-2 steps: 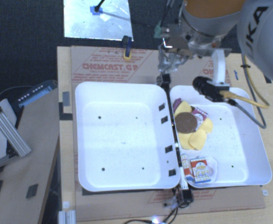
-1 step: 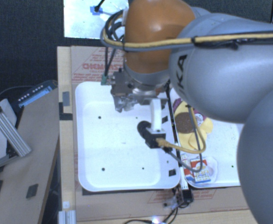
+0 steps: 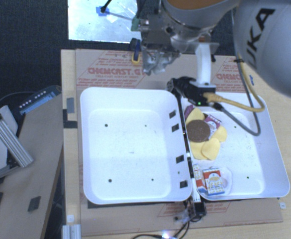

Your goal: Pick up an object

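Currently hand [image 3: 156, 59] up behind the bins; finger state: can't tell. Nearest obj, brown disc [image 3: 198, 130] on yellow pieces [image 3: 208, 147], lies forward-right of hand, in right bin [image 3: 264, 153].

A robotics lab (KUKA arm [image 3: 264, 29], white bins [image 3: 130, 143]).

Two shallow white bins of smooth, faintly glossy plastic, the left bin [image 3: 130, 143] and the right bin [image 3: 257, 158], sit on a matt brown cardboard sheet [image 3: 110, 68] printed in red. A round dark-brown disc [image 3: 198, 130] looks rough and matt atop glossy yellow plastic pieces [image 3: 210, 146], near a shiny printed wrapper packet [image 3: 213, 180].
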Motion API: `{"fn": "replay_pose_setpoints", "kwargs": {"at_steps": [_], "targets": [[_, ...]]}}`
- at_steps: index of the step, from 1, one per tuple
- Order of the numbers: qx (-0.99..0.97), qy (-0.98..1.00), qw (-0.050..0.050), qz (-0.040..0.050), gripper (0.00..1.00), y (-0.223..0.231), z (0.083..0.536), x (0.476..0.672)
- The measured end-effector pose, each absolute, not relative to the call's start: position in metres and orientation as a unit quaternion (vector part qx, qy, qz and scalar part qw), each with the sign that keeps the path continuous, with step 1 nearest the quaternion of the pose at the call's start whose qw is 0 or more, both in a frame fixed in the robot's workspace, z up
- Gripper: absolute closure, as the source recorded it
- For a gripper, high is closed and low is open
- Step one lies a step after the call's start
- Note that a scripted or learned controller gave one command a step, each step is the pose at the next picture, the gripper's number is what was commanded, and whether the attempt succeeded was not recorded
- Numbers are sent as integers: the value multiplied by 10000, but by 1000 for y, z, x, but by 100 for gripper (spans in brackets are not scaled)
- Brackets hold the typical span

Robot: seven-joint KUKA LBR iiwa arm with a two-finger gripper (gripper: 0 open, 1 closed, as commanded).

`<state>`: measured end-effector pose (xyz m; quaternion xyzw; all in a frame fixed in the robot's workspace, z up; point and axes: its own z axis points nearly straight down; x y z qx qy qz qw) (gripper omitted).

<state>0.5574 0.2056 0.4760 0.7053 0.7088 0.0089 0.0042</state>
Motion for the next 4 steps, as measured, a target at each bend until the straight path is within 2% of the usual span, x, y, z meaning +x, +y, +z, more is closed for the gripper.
{"fn": "replay_pose_setpoints", "kwargs": {"at_steps": [1, 2, 3, 4], "targets": [[7040, 7101, -39, -68, 100, 236, 331, 507], [7082, 7061, 0, -4, 100, 175, 345, 486], [7041, 7101, -18, -26, 100, 237, 254, 487], [7050, 7091, 28, 94, 100, 234, 413, 488]]}}
